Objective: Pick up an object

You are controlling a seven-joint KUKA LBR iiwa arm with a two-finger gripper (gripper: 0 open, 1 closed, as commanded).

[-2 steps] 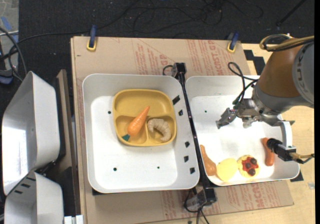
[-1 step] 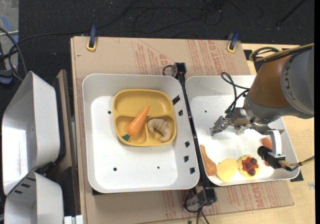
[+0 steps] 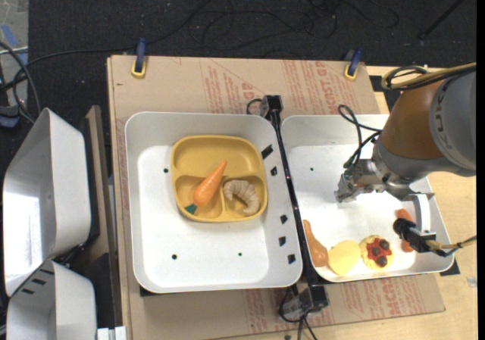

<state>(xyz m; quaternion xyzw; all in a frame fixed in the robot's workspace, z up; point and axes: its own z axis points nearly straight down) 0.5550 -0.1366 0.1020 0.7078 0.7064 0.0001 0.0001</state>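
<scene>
Cardboard bench (image 3: pixel 227 77), two white bins (image 3: pixel 148 255) — dark, cable-strewn floor (image 3: pixel 227 20)

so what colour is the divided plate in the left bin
Yellow; the plate shows clearly in the camera view.

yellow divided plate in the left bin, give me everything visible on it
The yellow divided plastic-looking plate is a rounded square with a raised rim and ridges splitting it into compartments. It lies flat on the floor of the left shallow white bin, in the upper middle, clear of the walls. An orange toy carrot lies slantwise across it, tip toward the upper right, and a pale curled shrimp-like toy sits in the lower right compartment. A small dark green bit shows at the carrot's lower end.
</scene>
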